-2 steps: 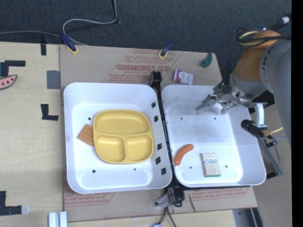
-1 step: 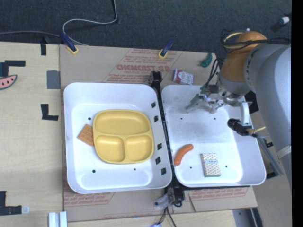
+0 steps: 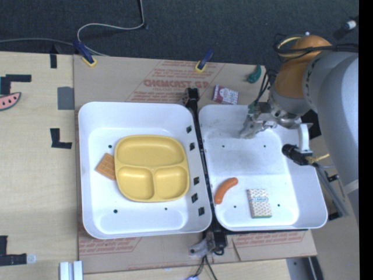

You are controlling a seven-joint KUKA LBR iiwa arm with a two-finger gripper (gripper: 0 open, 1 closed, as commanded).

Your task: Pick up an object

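Down low over the right bin (image 3: 303,212) now, gripper (image 3: 252,128) near the far wall, above bare white floor, nothing visibly between its fingers; too small and blurred to tell how it stands, apart or together. Grey arm (image 3: 341,98) sweeping in from the right, orange band (image 3: 294,74) sitting just above the wrist. Nearer the front of that same bin: an orange sausage-shaped piece (image 3: 225,189), lying at a slant close to the divider, well apart from the gripper. Just beside it to the right, a small printed box (image 3: 259,203), lying flat, not touching the orange piece. Over in the left bin (image 3: 93,214): a yellow divided plate (image 3: 152,167), three compartments facing up, filling the middle. Tucked at its left edge, a tan cracker-like square (image 3: 105,167), partly under the plate's rim. Beyond the bins, on the brown cardboard (image 3: 151,77): a small red-and-white packet (image 3: 225,94) just behind the right bin's far wall, a green clip (image 3: 254,73) a little further right, and two blue-and-yellow clamps (image 3: 204,63) along the far edge.
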